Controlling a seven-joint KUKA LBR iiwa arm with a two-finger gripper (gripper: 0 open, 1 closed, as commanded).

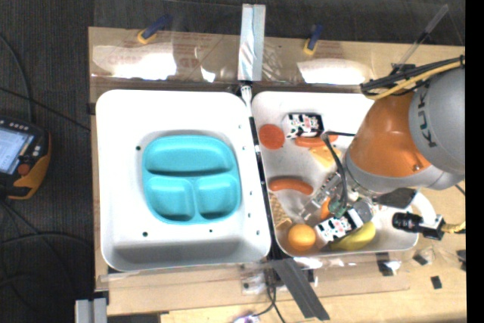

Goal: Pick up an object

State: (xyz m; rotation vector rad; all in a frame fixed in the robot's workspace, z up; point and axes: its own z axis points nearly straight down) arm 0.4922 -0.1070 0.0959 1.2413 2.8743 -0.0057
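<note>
Several toys crowd right bin, orange, hotdog, jaws' state unclear.

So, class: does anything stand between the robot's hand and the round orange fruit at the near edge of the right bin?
Nothing visible does. The hand hangs just right of and above the round orange fruit, with bare bin floor between; the yellow banana lies off to the right.

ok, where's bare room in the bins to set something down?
Left bin: white rim strips around the blue tray, and the tray's compartments. Right bin: small patch at the top, above the cow-print item. Bottom is crowded: sausage, orange, banana, claw.
</note>
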